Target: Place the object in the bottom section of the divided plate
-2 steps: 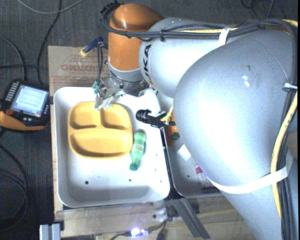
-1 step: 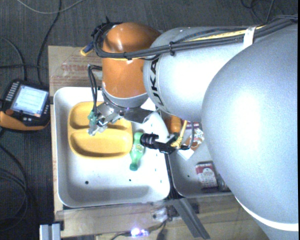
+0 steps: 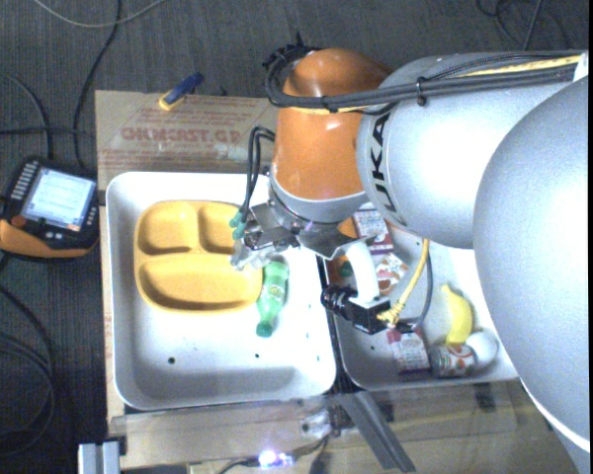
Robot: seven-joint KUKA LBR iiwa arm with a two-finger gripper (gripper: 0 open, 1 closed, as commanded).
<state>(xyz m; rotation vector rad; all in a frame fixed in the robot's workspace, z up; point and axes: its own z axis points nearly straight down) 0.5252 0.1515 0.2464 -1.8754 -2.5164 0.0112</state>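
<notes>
Reaching in from the right, the grey arm with the orange band (image 3: pixel 321 141) hangs over the left white bin (image 3: pixel 178 363), end effector (image 3: pixel 252 245) low at the right edge of the yellow divided plate (image 3: pixel 193 255). Fingers look teal-tipped and sit close around the top of a green bottle (image 3: pixel 271 294); bottle top seems pinched between them, but the wrist blocks part of the contact, so the grip is likely, not certain. Bottle hangs or lies tilted, its cap end pointing down-left, body just beside the plate's right rim, over the bare bin floor and not inside any plate section. Cannot tell if the bottle's lower end touches the bin.

Plate sits in the upper-left part of the left bin: two small sections at top, one wide section (image 3: pixel 188 284) at bottom, nearest the camera. The wide section has nothing in it.

Right bin (image 3: pixel 376 373) holds clutter: a banana (image 3: pixel 458 314), a small can (image 3: pixel 453 361), a carton (image 3: pixel 408 352), a printed box (image 3: pixel 373 227) partly under the arm. A black bracket with a yellow cable (image 3: pixel 361 309) hangs off the wrist above that bin's left wall.

Left of the desk, a teach pendant (image 3: pixel 47 205) lies on the dark floor. Cardboard sheet (image 3: pixel 178 136) lies behind the bins, blue-yellow item (image 3: pixel 181 90) at its top edge.
</notes>
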